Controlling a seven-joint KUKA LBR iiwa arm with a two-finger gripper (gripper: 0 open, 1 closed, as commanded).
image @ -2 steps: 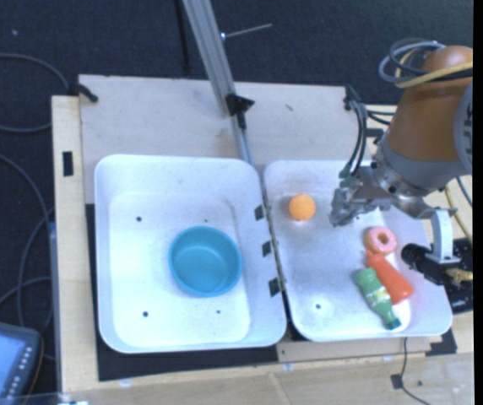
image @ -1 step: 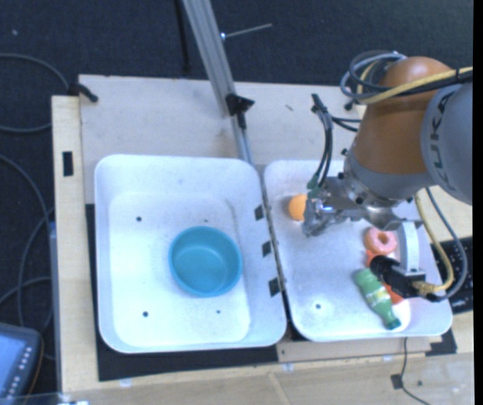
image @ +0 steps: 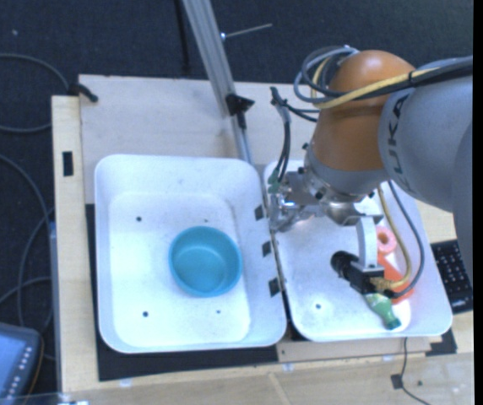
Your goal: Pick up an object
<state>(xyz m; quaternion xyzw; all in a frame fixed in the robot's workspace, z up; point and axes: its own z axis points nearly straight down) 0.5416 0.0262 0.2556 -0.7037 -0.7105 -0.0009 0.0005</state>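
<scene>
There are two white bins: the left bin (image: 140,165) and the right bin (image: 326,319). I count one blue bowl (image: 205,261), one pink and orange thing (image: 387,251), one green thing (image: 388,312).

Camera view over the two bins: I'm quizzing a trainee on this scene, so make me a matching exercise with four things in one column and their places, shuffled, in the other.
Things
1. blue bowl
2. green object
3. pink object
4. end effector

Places
A. over the rims where the two bins meet
B. right bin, close to its front rim
C. middle of the left bin
D. right bin, by its right side, back from the front rim

Pairs: 1-C, 2-B, 3-D, 4-A
</scene>
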